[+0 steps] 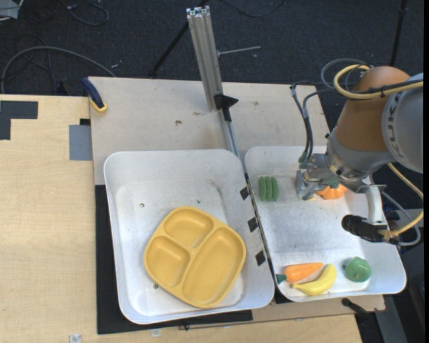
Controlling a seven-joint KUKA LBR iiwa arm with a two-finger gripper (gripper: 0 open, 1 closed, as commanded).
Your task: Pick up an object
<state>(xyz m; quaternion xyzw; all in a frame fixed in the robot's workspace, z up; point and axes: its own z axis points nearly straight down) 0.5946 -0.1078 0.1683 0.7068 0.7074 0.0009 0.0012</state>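
The gripper (311, 186) hangs low in the right bin (386, 286), just beside an orange toy (333, 191); its grasp cannot be told. Letters "KU" show on the arm (397, 131).

Orange object (334, 191) in the right bin (307, 227): mostly hidden behind the gripper (309, 186), shape impossible to tell. Jaws too small and too dark to judge, open or closed not clear. Arm (386, 127) cut off by the right edge. Carrot-like piece (302, 271) partly covered by the banana (319, 282). Right bin's far right rim hidden under the black cable part (365, 227). Small blue-and-yellow item (94, 96) at the counter (157, 113) corner too small to identify.
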